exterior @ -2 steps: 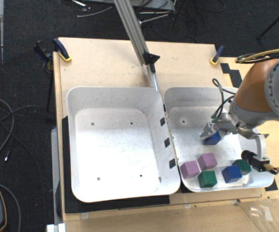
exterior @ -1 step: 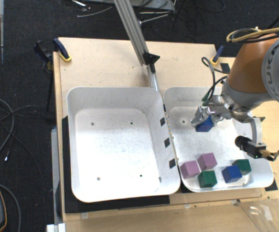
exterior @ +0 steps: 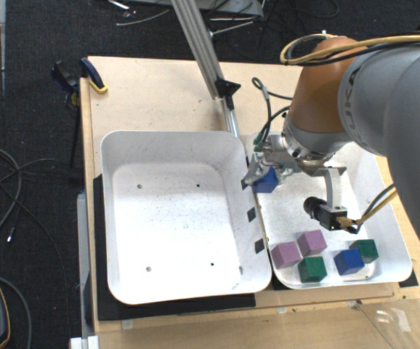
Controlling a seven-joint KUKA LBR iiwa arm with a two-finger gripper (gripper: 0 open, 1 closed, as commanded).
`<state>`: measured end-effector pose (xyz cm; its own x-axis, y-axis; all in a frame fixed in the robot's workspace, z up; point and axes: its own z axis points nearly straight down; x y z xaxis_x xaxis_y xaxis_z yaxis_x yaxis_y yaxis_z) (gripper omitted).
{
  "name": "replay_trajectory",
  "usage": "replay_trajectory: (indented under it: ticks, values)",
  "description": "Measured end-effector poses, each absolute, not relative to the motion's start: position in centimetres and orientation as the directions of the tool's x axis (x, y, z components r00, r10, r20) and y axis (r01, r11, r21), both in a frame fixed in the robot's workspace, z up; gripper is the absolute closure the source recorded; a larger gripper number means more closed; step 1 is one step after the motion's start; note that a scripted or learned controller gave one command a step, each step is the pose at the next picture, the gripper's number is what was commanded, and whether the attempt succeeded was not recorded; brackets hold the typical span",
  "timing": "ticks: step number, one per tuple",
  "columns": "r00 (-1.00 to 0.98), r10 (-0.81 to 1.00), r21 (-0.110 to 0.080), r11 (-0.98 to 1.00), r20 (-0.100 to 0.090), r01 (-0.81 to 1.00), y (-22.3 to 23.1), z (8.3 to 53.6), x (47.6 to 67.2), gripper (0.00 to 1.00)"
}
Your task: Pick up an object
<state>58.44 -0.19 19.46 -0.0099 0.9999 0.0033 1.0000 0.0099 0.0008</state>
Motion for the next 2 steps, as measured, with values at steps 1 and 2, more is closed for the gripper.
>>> replay_trajectory:
  ticks: [1,2]
  values:
    - [-0.005,1.0,0.0,0.005,0.0,1.0,0.9,19.5,59.1,1.0]
    - [-0.009,1.0,-0.004,0.009,0.003,1.0,7.2,19.5,56.6,1.0]
